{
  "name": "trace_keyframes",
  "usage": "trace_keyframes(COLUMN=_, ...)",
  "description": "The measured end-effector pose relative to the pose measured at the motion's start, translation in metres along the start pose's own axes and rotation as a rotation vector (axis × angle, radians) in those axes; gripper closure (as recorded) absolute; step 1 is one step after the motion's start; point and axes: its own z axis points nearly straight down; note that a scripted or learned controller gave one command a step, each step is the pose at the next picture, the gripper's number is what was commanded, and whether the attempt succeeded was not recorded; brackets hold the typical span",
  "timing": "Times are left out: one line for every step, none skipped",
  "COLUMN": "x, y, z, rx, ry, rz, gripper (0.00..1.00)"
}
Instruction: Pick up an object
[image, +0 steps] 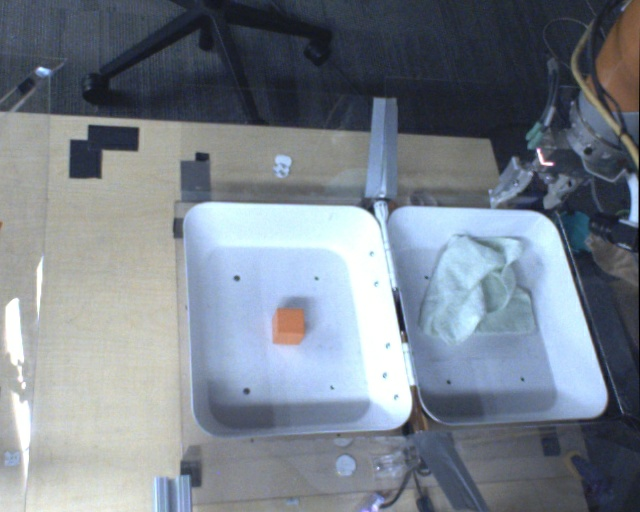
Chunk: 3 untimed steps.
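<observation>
A small orange cube (289, 326) sits near the middle of the left bin (215, 400). A crumpled pale green cloth (475, 290) lies in the far half of the right bin (570, 400). My gripper (532, 188) hangs at the upper right, over the far rim of the right bin, above and behind the cloth. Its two pale fingers (508, 186) stand apart with nothing between them, so it is open. The cube is far off to its left.
A metal bar (381, 150) stands upright behind the seam between the bins. Cables and the arm's wrist (600, 120) crowd the top right corner. An office chair base (210, 40) rests on the floor beyond the bench.
</observation>
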Motion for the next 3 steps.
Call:
trace_keyframes(x=0.044, y=-0.007, z=0.104, rx=0.001, ry=0.001, rz=-0.134, gripper=0.00)
trace_keyframes(x=0.055, y=-0.023, z=0.171, rx=-0.008, ry=-0.001, rz=-0.062, gripper=0.00)
trace_keyframes(x=0.055, y=-0.022, z=0.163, rx=-0.009, ry=-0.002, rz=-0.066, gripper=1.00)
